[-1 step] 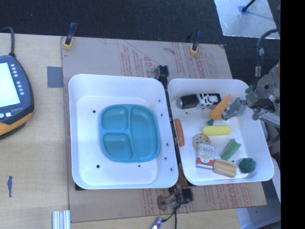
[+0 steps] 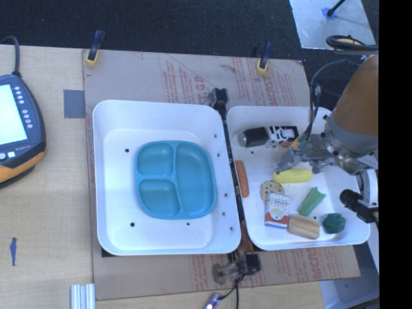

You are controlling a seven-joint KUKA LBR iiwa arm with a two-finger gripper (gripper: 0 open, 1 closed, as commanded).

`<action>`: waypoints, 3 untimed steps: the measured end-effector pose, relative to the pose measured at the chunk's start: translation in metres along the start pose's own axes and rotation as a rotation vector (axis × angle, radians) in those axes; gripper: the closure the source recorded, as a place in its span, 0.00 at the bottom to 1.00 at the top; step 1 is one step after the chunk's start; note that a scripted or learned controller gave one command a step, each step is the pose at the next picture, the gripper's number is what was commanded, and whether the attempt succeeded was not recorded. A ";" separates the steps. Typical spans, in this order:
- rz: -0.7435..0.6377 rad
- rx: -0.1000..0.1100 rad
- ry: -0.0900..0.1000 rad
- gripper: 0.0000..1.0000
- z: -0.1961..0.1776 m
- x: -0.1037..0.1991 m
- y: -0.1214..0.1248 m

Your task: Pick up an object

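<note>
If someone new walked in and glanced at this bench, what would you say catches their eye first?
Probably the blue divided plate, lying alone in the middle of the left bin. Next comes the jumble in the right bin: a yellow banana-like piece, a green stick, a dark green lump and a small carton. The arm's claw is just above the yellow piece.

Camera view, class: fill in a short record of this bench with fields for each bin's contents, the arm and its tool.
left bin: blue divided plate
right bin: black-and-white bottle, yellow corn, hot dog, cookie, small carton, green stick, wooden block, dark green lump
arm: reaches in from the right, above the right bin
tool: just above the corn; grip state unclear
</note>
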State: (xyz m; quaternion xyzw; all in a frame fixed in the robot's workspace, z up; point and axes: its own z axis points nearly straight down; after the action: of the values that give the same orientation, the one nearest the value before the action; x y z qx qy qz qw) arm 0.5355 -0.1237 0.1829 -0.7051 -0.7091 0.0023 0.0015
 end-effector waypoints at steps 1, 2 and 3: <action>0.000 0.000 0.001 0.00 0.092 0.022 -0.033; 0.002 -0.001 0.002 0.00 0.092 -0.036 -0.059; -0.002 -0.002 0.001 0.00 0.091 0.013 -0.007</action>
State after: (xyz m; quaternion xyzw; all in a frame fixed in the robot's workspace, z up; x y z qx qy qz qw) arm 0.5279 -0.1112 0.0917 -0.7045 -0.7097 0.0014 0.0013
